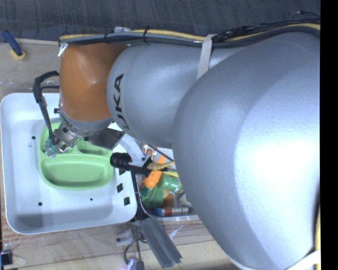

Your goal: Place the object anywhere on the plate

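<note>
Big and grey, the robot arm [242, 139] filled the right side, with its orange band [84, 83] above the wrist. Its pincer [55, 145] reached down over the green plate [76, 173], at the plate's far left corner. I could not tell if it held the object. That plate sat in the left white bin [22, 207]. Colourful things [160, 190] lay piled in the right bin.

Bulky grey arm [236, 145], orange band [87, 86] above wrist, black lettering (partly readable), black cable [42, 103] looped alongside.
</note>
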Robot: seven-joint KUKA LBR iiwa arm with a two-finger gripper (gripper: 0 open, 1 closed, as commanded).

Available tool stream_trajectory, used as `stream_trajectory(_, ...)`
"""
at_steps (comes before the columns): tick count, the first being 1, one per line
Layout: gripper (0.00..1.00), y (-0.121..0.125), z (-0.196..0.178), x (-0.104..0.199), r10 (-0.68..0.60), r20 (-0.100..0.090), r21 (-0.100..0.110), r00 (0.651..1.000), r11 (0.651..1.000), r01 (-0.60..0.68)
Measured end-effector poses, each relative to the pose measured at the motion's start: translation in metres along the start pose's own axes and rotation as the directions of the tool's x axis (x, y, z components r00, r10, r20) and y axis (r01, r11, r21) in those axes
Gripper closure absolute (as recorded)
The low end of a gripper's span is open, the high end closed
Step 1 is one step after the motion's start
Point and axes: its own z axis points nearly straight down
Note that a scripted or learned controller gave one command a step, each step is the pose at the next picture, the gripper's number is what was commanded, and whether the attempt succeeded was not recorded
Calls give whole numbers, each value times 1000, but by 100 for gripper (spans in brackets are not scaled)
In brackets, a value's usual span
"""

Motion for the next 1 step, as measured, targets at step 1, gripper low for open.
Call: stream_trajectory(1,100,3,-47,-14,-94,2,-3,996,996,94)
